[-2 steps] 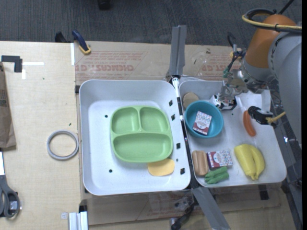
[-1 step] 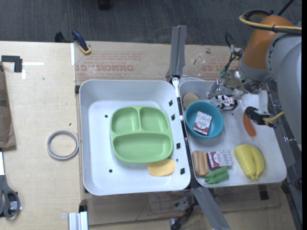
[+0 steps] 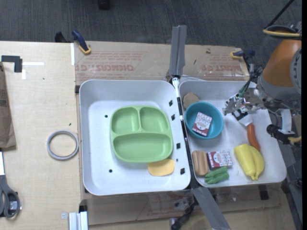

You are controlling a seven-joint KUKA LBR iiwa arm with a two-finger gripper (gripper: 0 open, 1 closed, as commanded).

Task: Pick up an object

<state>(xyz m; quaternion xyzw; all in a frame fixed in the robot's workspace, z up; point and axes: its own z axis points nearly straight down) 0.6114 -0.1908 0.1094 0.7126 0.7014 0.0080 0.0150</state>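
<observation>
Camera view is showing the gripper [image 3: 238,105] hovering over the upper part of the right bin [image 3: 276,176], at the right of the frame; whether it is open or closed I cannot tell, and nothing is visibly lodged in it. Just below it, an orange carrot [image 3: 253,137] is lying on the bin floor. A blue bowl [image 3: 217,126] at the bin's left is holding a small carton [image 3: 202,123]. Along the lower edge a hot dog [image 3: 199,163], a red packet [image 3: 219,159], a green pod [image 3: 217,176] and a yellow pepper [image 3: 250,160] are resting. The left bin [image 3: 91,143] is holding a green divided plate [image 3: 141,134], with a yellow slice [image 3: 161,167] touching its lower rim.
</observation>
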